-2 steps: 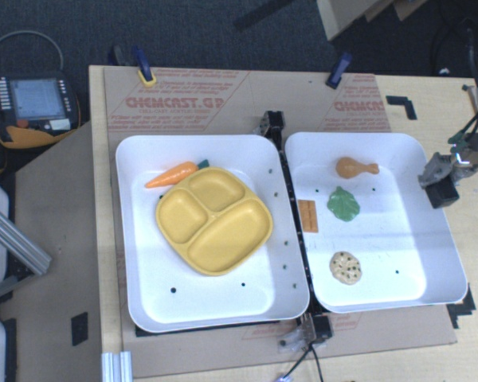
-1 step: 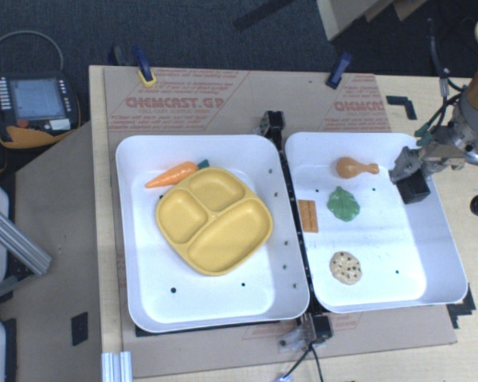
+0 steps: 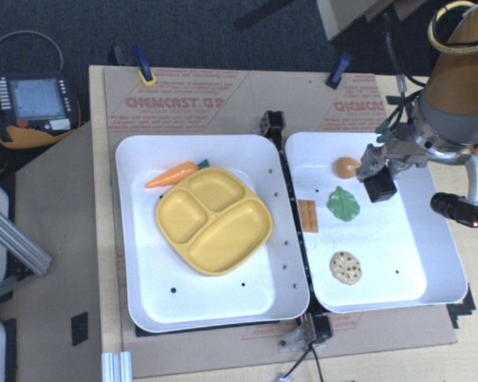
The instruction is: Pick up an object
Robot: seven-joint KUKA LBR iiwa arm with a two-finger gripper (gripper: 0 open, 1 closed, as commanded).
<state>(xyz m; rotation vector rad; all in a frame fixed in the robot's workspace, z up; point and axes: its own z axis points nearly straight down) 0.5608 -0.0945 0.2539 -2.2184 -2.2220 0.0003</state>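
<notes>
My gripper (image 3: 378,183) hangs over the upper middle of the right bin (image 3: 430,285), on the arm reaching in from the right. Just left of it lies a small orange-brown round item (image 3: 346,166). A green leafy piece (image 3: 343,204) sits below and left of the gripper. Nearer the front rests a speckled cookie (image 3: 345,267), and a thin brown bar (image 3: 307,216) lies by the bin's left wall. I see nothing between the fingers.
The left bin (image 3: 143,293) holds a yellow divided tray (image 3: 213,220) and an orange carrot (image 3: 170,174) at its upper left. Black clamps (image 3: 272,123) sit between the bins. A tablet pendant (image 3: 33,106) lies off the bench at far left.
</notes>
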